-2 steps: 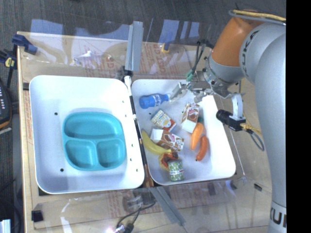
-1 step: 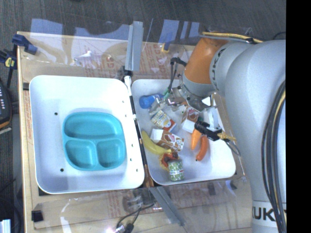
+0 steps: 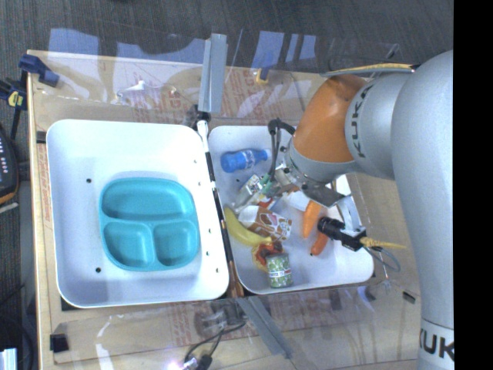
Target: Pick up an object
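one grey arm (image 3: 420, 129) with orange band reaches in from the right, over the right bin (image 3: 350, 267). the pincer (image 3: 258, 189) sits low in that bin's middle, above the clutter; whether it is spread or pressed together cannot be told from this angle, and nothing is seen pinched in it. two shallow white bins sit side by side on the bench (image 3: 92, 79). the left bin (image 3: 69, 141) carries a teal divided tray (image 3: 146, 222) with one long compartment and two smaller ones, lying flat near the bin's centre. all loose objects are in the right bin. a blue bottle (image 3: 243, 159) lies on its side near the far left corner, just beyond the pincer. a banana (image 3: 245, 231) lies along the left wall, curving toward the near side. a brown and white snack packet (image 3: 274, 223) lies just beside the banana, right under the pincer's near side. a small jar with green contents (image 3: 278, 270) stands at the near wall, just beyond the banana's end. an orange carrot (image 3: 310, 220) lies right of the packet, partly under the wrist.
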`<action>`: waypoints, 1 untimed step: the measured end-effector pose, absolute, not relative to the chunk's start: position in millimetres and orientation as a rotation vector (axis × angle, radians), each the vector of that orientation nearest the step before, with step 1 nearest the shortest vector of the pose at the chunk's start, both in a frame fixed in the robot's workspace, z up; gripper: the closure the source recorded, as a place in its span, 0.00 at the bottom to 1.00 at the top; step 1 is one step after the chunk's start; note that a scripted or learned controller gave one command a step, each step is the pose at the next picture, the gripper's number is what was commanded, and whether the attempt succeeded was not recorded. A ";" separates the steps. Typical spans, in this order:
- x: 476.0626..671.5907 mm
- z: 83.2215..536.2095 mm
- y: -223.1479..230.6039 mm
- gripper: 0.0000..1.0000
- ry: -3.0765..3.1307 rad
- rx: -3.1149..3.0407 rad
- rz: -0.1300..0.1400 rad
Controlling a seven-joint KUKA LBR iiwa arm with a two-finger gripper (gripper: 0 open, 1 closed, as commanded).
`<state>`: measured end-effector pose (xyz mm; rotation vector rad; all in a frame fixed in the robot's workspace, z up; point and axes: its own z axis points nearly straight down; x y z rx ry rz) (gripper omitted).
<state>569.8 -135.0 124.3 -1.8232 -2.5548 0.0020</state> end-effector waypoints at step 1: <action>545.9 99.7 -143.2 0.00 -2.622 -1.764 -0.007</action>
